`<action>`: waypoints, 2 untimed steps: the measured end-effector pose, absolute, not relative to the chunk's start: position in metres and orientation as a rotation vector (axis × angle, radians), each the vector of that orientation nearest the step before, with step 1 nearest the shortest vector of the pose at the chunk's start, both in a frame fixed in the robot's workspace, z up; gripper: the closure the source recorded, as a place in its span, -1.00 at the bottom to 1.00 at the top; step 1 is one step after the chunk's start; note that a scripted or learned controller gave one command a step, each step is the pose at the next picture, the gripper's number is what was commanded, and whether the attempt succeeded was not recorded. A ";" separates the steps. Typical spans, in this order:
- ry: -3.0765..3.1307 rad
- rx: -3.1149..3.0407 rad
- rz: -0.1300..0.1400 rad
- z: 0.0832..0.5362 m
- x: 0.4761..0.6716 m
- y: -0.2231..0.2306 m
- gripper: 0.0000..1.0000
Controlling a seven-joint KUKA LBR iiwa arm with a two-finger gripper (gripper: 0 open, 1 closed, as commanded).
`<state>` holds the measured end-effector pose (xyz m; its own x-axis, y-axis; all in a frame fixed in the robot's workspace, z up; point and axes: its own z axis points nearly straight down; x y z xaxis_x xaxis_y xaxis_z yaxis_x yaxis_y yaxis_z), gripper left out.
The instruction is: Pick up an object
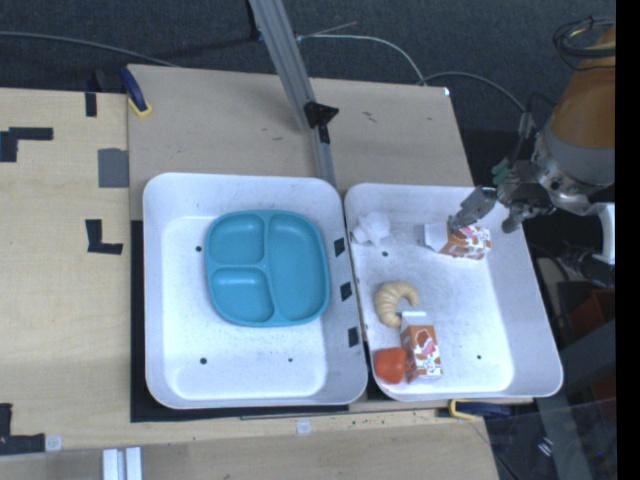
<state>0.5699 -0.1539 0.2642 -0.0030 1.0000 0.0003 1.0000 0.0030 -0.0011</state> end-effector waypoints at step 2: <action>-2.218 -2.216 0.008 0.200 0.570 -0.155 -1.00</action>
<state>0.5701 -0.1551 0.1998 -0.0009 1.0000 0.0006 1.0000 0.0009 -0.0078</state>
